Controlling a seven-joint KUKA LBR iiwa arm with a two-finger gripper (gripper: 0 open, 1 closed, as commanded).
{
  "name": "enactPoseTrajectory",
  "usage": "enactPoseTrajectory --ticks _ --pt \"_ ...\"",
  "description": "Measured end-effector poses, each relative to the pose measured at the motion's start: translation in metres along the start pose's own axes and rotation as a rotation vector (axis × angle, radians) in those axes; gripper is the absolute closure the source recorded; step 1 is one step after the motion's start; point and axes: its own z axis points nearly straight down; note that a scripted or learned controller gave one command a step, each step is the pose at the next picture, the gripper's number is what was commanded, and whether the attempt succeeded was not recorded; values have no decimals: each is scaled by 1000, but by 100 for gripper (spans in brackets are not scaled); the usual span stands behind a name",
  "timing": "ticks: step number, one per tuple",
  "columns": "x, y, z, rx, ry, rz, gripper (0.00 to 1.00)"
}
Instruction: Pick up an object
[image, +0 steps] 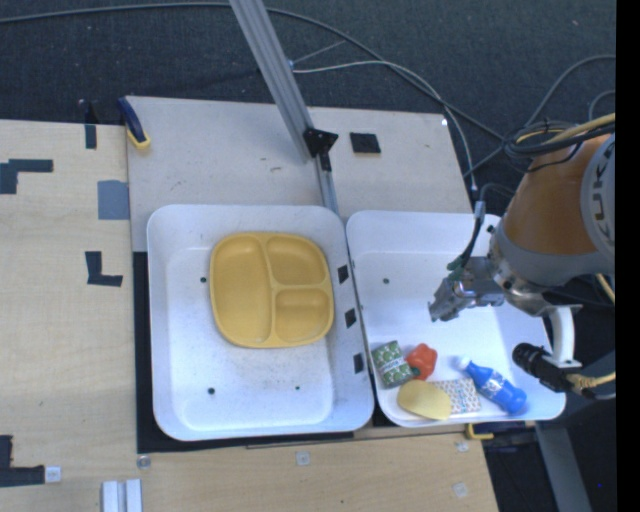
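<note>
Down on the bench (60, 300), pale wood with dark tape marks, a beige board (220, 150) carries two white bins side by side: the left bin (180, 400) and the right bin (400, 240), edges touching. A yellow-and-blue clamp (133, 124) sits at the board's far left corner.

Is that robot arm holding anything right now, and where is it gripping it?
Nothing is held. The end effector hangs above bare bin floor, apart from the small items at the right bin's near edge.
</note>
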Motion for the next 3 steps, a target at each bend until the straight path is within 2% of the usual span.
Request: enactPoseTrajectory --ticks 1,2,3 --pt "0 0 -18 3 1 1 100" --pt "49 32 -25 3 2 -6 100" --pt "107 51 -19 5 2 -6 100"
